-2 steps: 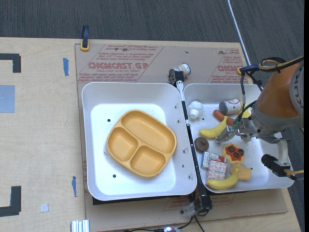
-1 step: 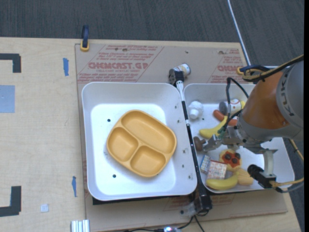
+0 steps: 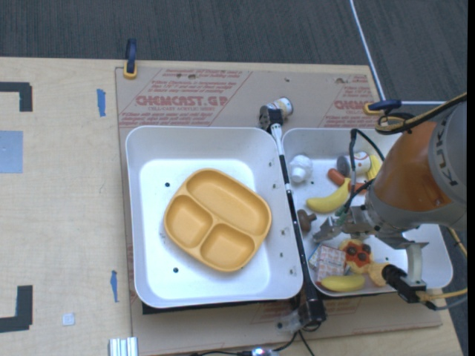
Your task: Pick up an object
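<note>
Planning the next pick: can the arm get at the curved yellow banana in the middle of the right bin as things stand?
Probably yes. The curved yellow banana lies uncovered in the right white bin, just left of the arm's orange band, with nothing lying on it. A small red piece lies close beside it.

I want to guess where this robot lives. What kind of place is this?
Probably a robot lab, set up for practising picking things up. A robot arm reaches over two white bins on a workbench; one holds toy food like a banana, the other a yellow divided plate.

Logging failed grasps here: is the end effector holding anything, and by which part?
Cannot be told: the end effector is low among the toys in the right bin, its tip hidden.
</note>
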`<action>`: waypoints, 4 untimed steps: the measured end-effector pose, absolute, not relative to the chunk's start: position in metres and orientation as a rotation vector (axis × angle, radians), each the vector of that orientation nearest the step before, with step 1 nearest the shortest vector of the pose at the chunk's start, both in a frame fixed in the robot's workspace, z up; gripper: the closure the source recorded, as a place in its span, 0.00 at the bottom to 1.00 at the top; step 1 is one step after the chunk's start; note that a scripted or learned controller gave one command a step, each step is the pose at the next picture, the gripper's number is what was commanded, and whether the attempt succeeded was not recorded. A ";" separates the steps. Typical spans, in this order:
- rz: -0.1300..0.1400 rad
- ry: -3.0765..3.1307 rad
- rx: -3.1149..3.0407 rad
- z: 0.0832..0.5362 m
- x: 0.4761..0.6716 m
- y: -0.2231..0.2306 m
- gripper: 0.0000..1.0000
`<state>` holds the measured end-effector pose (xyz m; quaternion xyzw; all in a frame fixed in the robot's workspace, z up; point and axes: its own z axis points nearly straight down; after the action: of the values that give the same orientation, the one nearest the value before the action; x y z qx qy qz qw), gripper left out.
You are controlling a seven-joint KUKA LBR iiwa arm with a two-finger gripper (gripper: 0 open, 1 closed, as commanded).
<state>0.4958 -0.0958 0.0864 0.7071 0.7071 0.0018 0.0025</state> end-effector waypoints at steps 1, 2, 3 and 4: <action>0.008 2.216 2.216 0.087 0.482 -0.092 0.00; 0.009 2.219 2.217 0.086 0.482 -0.100 0.00; 0.011 2.214 2.214 0.097 0.483 -0.101 1.00; 0.003 2.223 2.218 0.185 0.480 -0.035 1.00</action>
<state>0.4804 -0.0350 0.1850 0.7064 0.7079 0.0010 0.0005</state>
